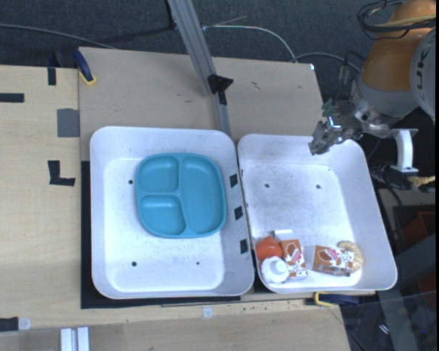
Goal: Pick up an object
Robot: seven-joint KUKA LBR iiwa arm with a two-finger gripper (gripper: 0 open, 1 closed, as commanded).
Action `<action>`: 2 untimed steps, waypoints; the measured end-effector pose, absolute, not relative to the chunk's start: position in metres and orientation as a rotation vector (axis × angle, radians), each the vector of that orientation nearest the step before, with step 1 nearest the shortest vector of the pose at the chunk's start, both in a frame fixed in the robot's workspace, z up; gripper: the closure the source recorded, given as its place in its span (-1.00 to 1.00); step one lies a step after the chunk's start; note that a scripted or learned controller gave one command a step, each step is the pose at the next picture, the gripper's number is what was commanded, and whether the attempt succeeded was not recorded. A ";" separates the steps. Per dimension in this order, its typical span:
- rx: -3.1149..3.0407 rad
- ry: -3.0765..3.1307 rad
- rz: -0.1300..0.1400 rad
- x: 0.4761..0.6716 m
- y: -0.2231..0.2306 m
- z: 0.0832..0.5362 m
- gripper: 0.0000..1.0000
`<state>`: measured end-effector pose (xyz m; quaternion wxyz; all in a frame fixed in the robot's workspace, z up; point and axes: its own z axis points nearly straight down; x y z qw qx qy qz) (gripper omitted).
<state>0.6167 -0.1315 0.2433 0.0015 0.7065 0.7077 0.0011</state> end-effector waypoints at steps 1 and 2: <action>2.218 2.223 0.002 0.617 -0.131 0.277 1.00; 2.214 2.230 0.002 0.618 -0.072 0.275 1.00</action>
